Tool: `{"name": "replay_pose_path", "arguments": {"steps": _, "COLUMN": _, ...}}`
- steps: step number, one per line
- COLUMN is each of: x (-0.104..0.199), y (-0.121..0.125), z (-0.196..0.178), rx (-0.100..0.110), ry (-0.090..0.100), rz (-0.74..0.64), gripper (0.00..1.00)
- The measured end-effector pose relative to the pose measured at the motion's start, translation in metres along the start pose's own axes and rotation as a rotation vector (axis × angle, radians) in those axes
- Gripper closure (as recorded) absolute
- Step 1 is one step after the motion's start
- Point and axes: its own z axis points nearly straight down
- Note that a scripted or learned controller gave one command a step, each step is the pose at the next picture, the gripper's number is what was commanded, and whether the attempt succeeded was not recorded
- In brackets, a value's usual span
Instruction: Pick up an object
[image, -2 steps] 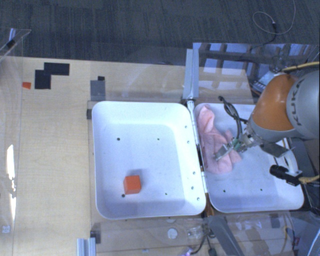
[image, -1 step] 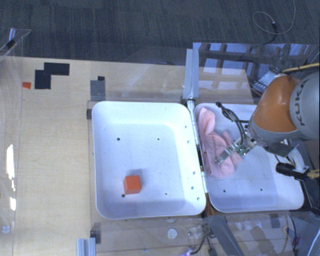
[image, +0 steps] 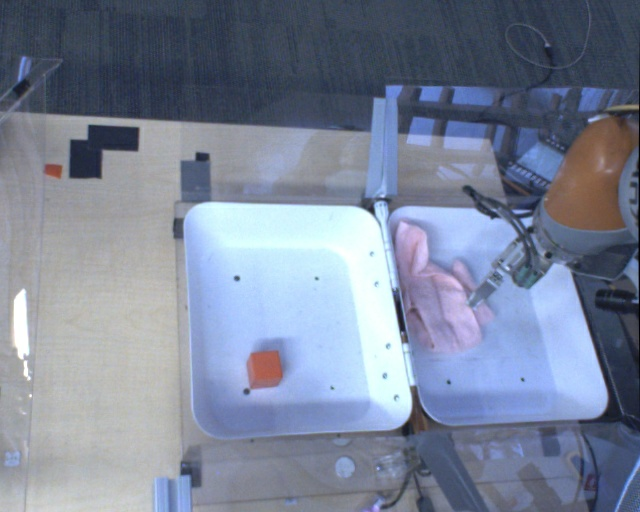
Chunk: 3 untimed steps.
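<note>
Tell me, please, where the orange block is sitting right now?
The orange block lies in the left bin, near its front-left corner, well apart from the pink cloth in the right bin.

Count: 2 white bins, left bin (image: 285, 225) and right bin (image: 560, 390). 1 orange block (image: 265, 369) in the left. 1 pink cloth (image: 435, 295) in the right.

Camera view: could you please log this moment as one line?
hand at pink cloth | cloth in right bin | orange block in left bin
</note>
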Motion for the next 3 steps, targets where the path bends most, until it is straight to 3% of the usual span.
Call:
{"name": "replay_pose_path", "arguments": {"steps": 1, "x": 0.001, "y": 0.074, "z": 0.031, "rx": -0.004, "ry": -0.003, "rz": -0.164, "gripper": 0.00}}
{"name": "replay_pose_path", "arguments": {"steps": 2, "x": 0.000, "y": 0.078, "z": 0.017, "rx": -0.012, "ry": -0.011, "rz": -0.165, "gripper": 1.00}}
{"name": "replay_pose_path", "arguments": {"steps": 3, "x": 0.006, "y": 0.094, "z": -0.050, "rx": -0.003, "ry": -0.001, "rz": -0.055, "gripper": 1.00}}
